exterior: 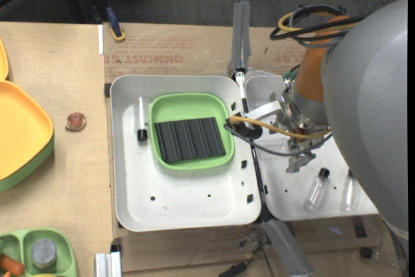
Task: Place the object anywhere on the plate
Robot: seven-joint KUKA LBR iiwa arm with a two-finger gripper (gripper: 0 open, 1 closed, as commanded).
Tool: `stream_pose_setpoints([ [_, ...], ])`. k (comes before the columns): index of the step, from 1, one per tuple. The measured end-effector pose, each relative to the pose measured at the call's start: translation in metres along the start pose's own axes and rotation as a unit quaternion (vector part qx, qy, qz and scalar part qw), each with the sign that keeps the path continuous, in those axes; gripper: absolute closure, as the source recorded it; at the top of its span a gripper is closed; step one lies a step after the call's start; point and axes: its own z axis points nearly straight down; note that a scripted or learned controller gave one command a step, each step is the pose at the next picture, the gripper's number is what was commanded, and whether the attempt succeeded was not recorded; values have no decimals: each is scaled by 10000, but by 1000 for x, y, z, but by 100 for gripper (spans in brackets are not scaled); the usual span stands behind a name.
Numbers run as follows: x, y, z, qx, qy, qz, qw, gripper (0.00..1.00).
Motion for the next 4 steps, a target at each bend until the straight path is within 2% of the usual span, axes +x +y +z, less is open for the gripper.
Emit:
stream_pose_setpoints([
  [1,10,-31,-1,1,14,37,10000,0],
  [2,78,68,0,-1,3,-406,9992,0],
  [3,38,68,-11,5,1,-4,10000,0],
  [4,40,10,-38,2,16,34,10000,0],
])
